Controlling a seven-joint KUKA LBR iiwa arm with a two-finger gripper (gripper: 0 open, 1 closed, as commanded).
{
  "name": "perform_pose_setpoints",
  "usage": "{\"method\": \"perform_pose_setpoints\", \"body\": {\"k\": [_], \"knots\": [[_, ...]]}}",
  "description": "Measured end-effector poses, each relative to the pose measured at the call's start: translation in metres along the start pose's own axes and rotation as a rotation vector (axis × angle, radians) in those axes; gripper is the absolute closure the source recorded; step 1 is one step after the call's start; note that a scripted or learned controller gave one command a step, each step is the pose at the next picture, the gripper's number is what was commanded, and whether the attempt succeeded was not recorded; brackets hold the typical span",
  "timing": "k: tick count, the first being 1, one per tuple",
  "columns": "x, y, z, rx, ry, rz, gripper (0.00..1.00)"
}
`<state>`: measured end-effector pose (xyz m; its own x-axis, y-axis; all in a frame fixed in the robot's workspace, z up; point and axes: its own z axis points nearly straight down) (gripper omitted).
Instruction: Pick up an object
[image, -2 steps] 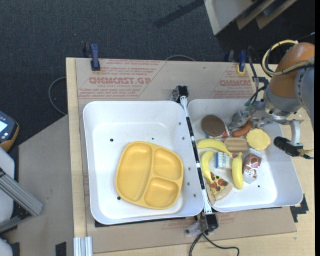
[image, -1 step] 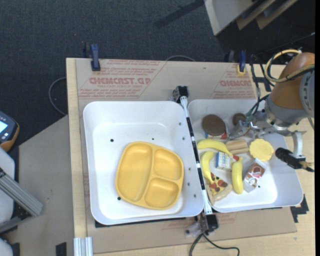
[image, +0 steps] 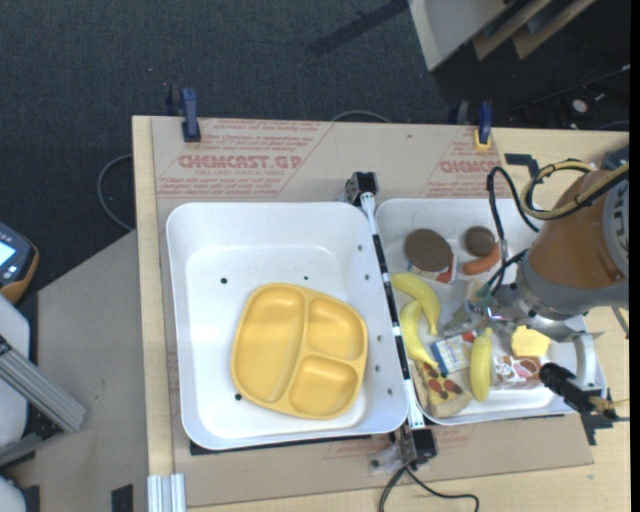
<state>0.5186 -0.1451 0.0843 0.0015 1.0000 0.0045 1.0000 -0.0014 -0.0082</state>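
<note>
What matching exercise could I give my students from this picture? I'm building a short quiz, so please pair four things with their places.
Things:
1. yellow divided plate
2. bananas
3. blue clamp
4. gripper

Places:
A. on the bench's far left edge
B. in the left bin
C. over the right bin, among the toy food
D. in the right bin, along its left wall

Pairs: 1-B, 2-D, 3-A, 4-C

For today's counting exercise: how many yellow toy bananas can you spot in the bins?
3, all in the right white bin: one yellow toy banana curving above another near its left wall, one further right. The arm may hide more.
</note>
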Motion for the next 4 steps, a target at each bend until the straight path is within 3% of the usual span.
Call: {"method": "perform_pose_setpoints", "body": {"k": [1, 2, 3, 4], "knots": [[-0.002, 0.005, -0.010, -0.011, -0.005, 0.000, 1.00], [0.072, 0.066, -0.107, -0.023, -0.004, -0.012, 1.00], [0.018, 0.035, -0.065, -0.002, -0.004, 0.003, 1.00], [0.022, 0.037, -0.067, -0.007, -0.004, -0.001, 0.00]]}}
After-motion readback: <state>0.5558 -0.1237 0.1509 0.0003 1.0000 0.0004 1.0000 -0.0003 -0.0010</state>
